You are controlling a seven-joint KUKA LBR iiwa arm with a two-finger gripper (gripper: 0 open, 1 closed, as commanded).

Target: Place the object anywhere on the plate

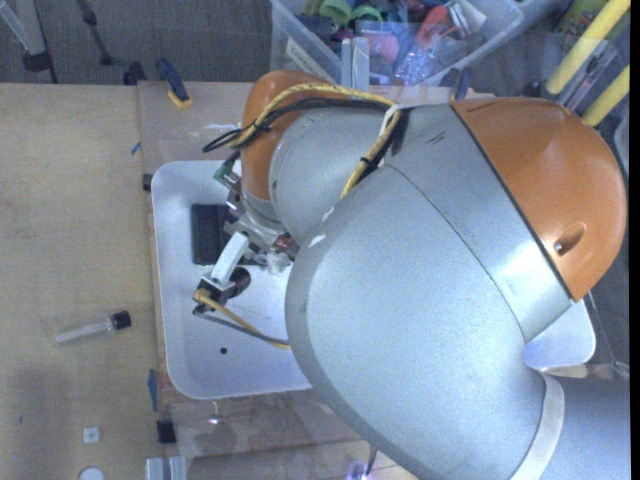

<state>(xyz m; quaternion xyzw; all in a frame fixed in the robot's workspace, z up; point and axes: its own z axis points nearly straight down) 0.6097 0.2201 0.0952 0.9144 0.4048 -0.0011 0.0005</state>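
Observation:
A flat black rectangular thing (208,233) lies in the white bin (175,268) near its left wall. My gripper (258,240) hangs low over this bin, just right of the black thing, and the wrist above hides most of it. The grey arm with its orange band (540,178) covers the right part of the bin and everything to the right of it. A tiny dark speck (222,349) sits on the bin floor toward the front.
A small clear tube with a black cap (92,326) lies on the wooden bench left of the bin. A clear tub of colourful items (400,18) stands behind, with yellow foam tubes (600,28) at the back right. A blue clamp (176,85) sits behind the bin.

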